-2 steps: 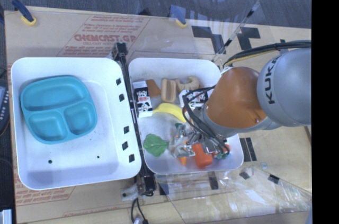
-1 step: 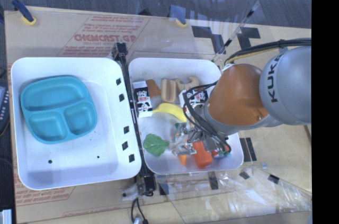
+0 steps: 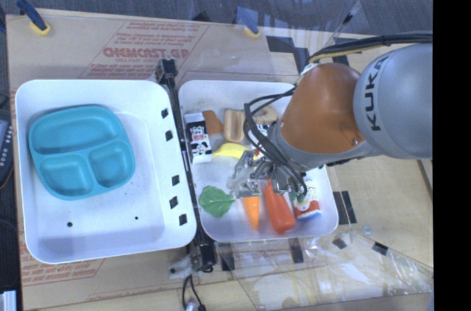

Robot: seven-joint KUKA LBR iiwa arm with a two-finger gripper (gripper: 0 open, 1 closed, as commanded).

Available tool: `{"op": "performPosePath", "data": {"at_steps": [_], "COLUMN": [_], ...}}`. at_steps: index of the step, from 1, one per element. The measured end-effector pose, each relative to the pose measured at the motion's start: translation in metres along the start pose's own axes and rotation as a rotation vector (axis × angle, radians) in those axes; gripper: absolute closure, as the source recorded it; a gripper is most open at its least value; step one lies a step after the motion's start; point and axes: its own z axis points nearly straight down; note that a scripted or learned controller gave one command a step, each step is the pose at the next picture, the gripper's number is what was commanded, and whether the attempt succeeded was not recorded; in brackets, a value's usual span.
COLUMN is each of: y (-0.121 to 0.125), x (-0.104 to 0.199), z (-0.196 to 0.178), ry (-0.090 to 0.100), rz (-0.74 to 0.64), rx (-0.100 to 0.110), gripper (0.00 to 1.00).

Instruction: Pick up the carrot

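The big grey arm (image 3: pixel 383 104) with its orange band comes in from the right side of the frame and reaches down over the right bin (image 3: pixel 309 93). Its gripper (image 3: pixel 261 181) hangs low in the middle of that bin, just above the toys. The metal parts there are small and tangled with cables, so whether it is apart or pressed together cannot be told from this view, and nothing can be seen caught in it.

The carrot (image 3: pixel 252 211) lies near the bottom edge of the right bin, pointing down, right under the gripper. Just beside it on the right is a fatter orange-red toy (image 3: pixel 278 212), and past that a small red and white thing (image 3: pixel 309 208). A green leaf toy (image 3: pixel 215 201) sits to the left of the carrot. Higher up in the bin are a yellow toy (image 3: pixel 229 151), a tan bread-like piece (image 3: pixel 234 124) and a little black and white carton (image 3: pixel 197 139).

The left bin (image 3: pixel 88 232) holds a blue tray (image 3: pixel 79 149) with three parts, in its upper left
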Motion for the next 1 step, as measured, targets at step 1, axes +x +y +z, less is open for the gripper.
{"op": "performPosePath", "data": {"at_steps": [1], "y": [-0.0106], "x": [0.0175], "z": [-0.0181], "ry": [0.002], "rz": [0.407], "rx": [0.002], "gripper": [1.00]}}
